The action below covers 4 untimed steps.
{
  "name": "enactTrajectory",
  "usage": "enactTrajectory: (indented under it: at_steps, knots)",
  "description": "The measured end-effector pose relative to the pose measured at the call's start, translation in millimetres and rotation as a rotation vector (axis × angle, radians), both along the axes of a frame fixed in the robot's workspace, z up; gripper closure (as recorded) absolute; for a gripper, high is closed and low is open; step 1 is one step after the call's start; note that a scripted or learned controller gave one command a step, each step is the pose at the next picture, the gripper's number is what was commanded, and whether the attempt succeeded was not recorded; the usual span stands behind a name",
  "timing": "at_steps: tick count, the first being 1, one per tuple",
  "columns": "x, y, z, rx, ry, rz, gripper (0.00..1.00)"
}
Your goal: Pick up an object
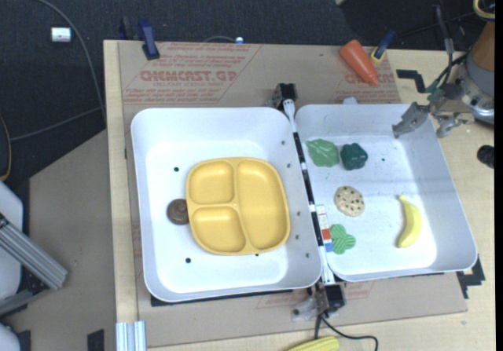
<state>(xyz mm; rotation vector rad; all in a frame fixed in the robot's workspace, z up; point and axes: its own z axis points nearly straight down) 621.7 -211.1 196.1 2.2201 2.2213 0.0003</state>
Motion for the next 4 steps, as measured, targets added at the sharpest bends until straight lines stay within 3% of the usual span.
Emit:
enactTrajectory:
  at_steps: [1, 2, 3, 4]
  knots:
    - [-77.5, -3.8, -64.4, 0.001, 0.004, -0.001, 0.00]
    - [-120.1, 8.0, -112.0, 0.001, 0.002, -0.001, 0.00]
    - [-73.1, 104.9, -111.6, 0.001, -0.001, 0.002, 0.00]
    - [0.9, 66.4, -68.1, -0.001, -0.001, 0.000, 0.00]
